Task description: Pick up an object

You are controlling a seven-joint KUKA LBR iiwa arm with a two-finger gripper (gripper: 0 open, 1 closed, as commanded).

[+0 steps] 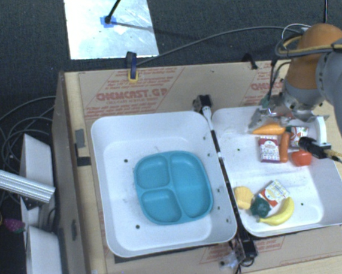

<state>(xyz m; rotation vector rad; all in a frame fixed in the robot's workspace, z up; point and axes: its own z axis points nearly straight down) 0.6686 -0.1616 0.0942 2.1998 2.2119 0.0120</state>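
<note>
2 bins: gripper (270,116) (grip state unclear) over carrot (269,129) in right bin (332,190).

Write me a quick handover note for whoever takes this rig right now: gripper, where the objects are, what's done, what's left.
Gripper: low over the back of the right bin, next to the carrot; whether it is open or shut can't be made out, and nothing is visibly held.
Objects: carrot, red box and tomato at the right bin's back; banana, a yellow piece and a small carton at its front.
Left bin: blue divided plate.
Done: no pick evident.
Left: grasp and lift one object.
</note>
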